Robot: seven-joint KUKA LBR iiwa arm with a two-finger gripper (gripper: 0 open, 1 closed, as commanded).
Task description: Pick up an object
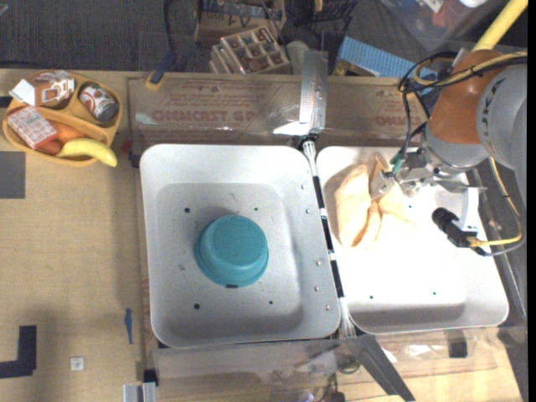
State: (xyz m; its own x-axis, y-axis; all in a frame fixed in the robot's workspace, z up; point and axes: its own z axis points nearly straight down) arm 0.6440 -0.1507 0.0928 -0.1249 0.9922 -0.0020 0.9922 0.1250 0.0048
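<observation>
My pincer [392,174] hung low over the right bin [435,300], at the upper right edge of the pale cloth [362,203]; whether it was open or gripping I could not tell. The cloth lay crumpled on that bin's floor beside the left bin [167,182], which held a teal bowl [233,249]. I judged nothing lifted yet, so the pick remained.

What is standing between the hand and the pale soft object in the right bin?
Nothing visible. The hand is in the right bin, at the upper right edge of the pale soft object, with no other thing between them. The teal bowl lies apart in the left bin.
</observation>
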